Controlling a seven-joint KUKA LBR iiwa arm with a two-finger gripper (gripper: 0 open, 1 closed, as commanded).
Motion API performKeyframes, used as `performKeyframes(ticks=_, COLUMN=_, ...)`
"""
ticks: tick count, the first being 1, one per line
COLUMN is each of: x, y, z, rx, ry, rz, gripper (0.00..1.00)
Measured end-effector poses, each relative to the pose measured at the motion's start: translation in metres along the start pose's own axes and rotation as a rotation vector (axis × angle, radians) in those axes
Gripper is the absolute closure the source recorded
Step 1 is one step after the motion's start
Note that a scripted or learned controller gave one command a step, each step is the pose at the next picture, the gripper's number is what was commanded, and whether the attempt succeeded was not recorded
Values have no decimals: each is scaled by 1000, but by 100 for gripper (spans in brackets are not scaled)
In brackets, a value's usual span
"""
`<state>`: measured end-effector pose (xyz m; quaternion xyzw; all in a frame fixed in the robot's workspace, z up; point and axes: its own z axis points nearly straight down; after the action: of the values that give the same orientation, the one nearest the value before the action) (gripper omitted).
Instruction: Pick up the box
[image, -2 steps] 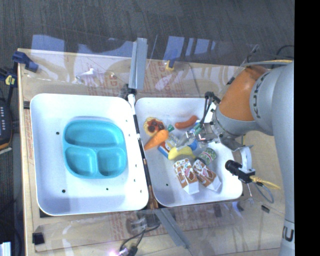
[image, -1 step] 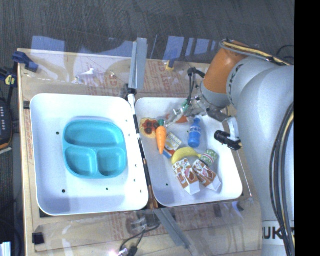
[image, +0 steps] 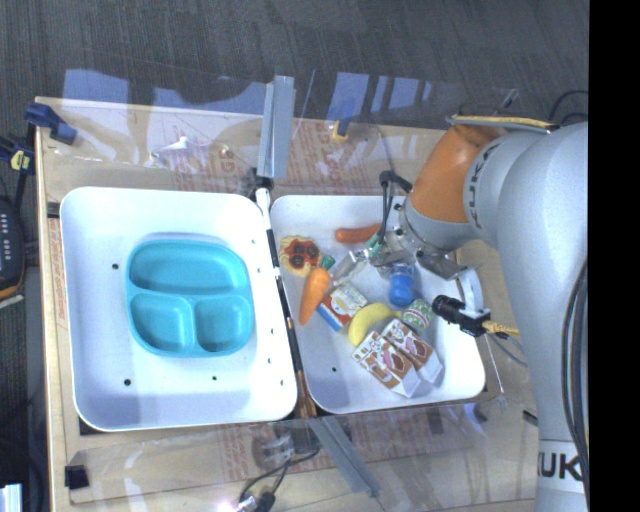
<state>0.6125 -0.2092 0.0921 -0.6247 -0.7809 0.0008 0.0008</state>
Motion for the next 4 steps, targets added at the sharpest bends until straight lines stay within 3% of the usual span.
performKeyframes(ticks=1, x=62, y=-22, z=1, rx=1, ry=1, rz=-73, gripper=0)
performKeyframes(ticks=2, x=61, y=-22, z=-10, rx=2, ry=0, rz=-75, gripper=100)
performKeyframes(ticks=3, x=61, y=-22, z=-10, rx=2, ry=0, rz=-75, gripper=0)
performKeyframes(ticks=4, x=89, y=-53, z=1, rx=1, ry=1, rz=-199, gripper=0)
